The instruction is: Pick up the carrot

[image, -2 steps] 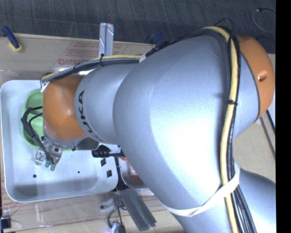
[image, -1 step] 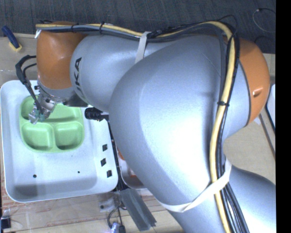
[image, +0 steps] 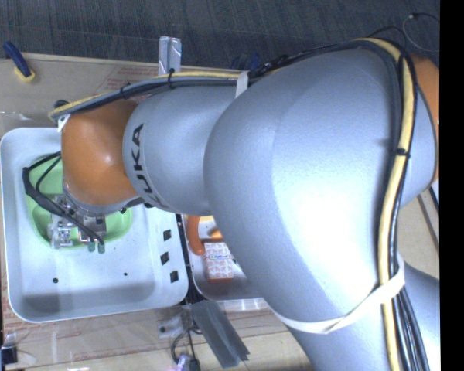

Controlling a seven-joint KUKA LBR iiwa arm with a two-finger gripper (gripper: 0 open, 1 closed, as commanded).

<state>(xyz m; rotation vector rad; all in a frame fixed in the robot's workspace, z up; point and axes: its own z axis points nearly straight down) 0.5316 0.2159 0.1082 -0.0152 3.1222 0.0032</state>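
— Where does the carrot (image: 204, 226) lie?

— Judging by colour, it is the orange piece by the left wall of the right bin (image: 216, 291), touching a printed packet (image: 220, 263). Most of it is hidden under the arm (image: 294, 176), so its shape cannot be confirmed.

— And the gripper (image: 81, 238)?

— It hangs over the far-left part of the left bin (image: 31, 300), above a green dish (image: 42, 216) (a round, shallow thing, half covered by the wrist). Whether it is open or closed cannot be told, and nothing can be seen held in it.

— Why would it be there?

— Probably the program aimed at the wrong bin. The carrot looks untouched, and the pick is not yet done; the arm would need to cross the shared wall.
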